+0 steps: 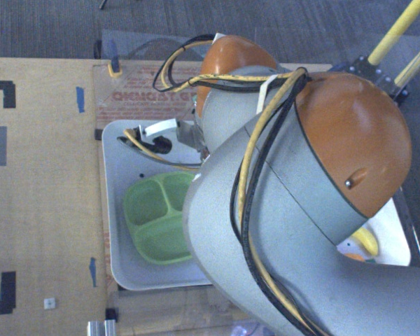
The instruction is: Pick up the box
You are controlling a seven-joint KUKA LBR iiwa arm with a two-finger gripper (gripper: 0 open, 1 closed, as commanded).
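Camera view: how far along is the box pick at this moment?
Done: nothing confirmable; the arm hides most of both bins, so a lifted box cannot be verified. In hand: the arm reaches over the left bin, its wrist end near the bin's upper edge in the picture, past the green divided tray. Left: a visible grasp and lift of the box.

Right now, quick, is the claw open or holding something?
Claw: cannot be told, open or closed; the grey arm covers most of it.
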